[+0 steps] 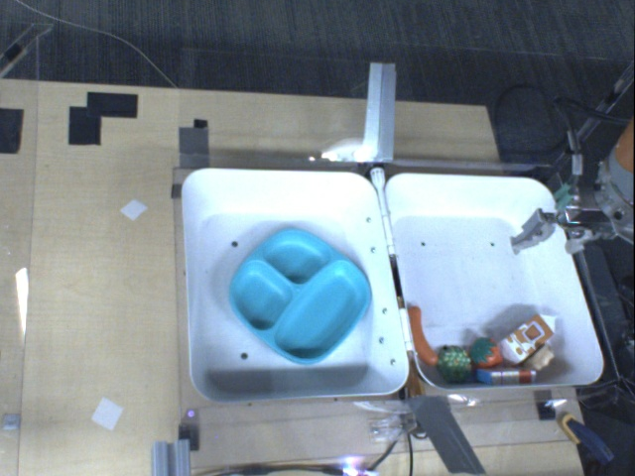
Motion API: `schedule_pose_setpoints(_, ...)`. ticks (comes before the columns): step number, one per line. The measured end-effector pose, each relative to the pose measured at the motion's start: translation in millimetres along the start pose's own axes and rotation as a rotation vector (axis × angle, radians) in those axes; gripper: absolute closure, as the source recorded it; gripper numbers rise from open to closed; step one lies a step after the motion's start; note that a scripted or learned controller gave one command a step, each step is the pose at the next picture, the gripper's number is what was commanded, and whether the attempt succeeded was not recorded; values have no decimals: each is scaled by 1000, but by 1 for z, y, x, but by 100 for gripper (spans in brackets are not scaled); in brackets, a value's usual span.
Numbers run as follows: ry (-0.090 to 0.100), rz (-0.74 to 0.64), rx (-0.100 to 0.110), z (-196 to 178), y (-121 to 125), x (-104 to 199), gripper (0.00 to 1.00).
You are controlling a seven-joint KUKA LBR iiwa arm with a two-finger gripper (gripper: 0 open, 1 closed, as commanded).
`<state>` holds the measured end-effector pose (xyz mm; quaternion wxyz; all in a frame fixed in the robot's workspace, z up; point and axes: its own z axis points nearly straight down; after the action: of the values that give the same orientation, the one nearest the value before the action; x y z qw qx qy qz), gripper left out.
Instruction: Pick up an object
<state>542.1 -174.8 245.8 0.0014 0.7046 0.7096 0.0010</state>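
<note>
claw (531, 230) hangs over the right bin's (466, 201) far right edge, nothing in it.
whether its fingers are wide or narrow i can't tell. the small objects (491, 350) huddle in that bin's near corner, well apart from the claw; a blue divided dish (300, 294) lies in the left bin (208, 216) beside it.

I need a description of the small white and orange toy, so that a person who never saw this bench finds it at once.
Start at the right white bin, beside the one that holds a blue divided plate. A cluster of small things lies along its near edge. The white and orange toy is at the right end of that cluster, the palest piece, right of the green ball and the curved orange piece.
</note>
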Motion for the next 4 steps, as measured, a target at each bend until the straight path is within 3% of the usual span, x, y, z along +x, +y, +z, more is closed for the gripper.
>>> schedule_pose_setpoints(1, 0, -21, -2, 150, -48, -29, 0)
schedule_pose_setpoints(2, -7, -274, -12, 156, -51, 16, 0)
schedule_pose_setpoints(3, -10, -579, -13, 155, -50, 37, 0)
schedule_pose_setpoints(4, -13, -1040, -15, 155, -49, 55, 0)
